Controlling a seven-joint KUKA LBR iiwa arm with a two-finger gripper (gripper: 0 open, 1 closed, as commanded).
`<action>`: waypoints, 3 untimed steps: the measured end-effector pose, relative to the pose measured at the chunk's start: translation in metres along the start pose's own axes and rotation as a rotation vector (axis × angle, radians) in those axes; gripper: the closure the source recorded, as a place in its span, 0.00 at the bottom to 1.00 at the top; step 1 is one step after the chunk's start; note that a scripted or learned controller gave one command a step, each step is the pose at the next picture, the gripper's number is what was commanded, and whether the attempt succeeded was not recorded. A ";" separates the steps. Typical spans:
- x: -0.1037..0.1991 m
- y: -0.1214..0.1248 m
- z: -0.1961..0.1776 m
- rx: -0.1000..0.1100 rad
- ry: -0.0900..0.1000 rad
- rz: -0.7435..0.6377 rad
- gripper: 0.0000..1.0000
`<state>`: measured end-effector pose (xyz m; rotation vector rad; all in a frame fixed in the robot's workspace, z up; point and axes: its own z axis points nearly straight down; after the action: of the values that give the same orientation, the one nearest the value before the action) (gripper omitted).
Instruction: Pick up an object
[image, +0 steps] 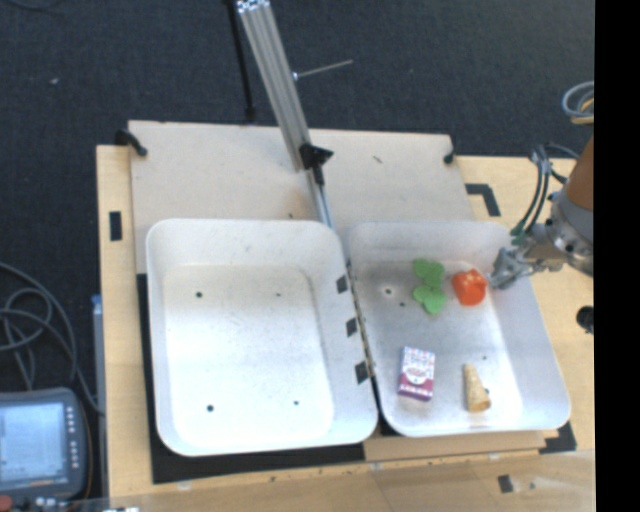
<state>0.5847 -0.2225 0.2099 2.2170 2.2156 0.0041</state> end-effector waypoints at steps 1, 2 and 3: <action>-0.004 0.001 -0.065 -0.002 -0.001 -0.003 1.00; 0.042 -0.001 -0.055 0.006 0.003 -0.006 1.00; 0.088 0.009 -0.058 0.004 0.003 -0.007 1.00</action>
<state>0.5936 -0.1342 0.2680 2.2126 2.2272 0.0033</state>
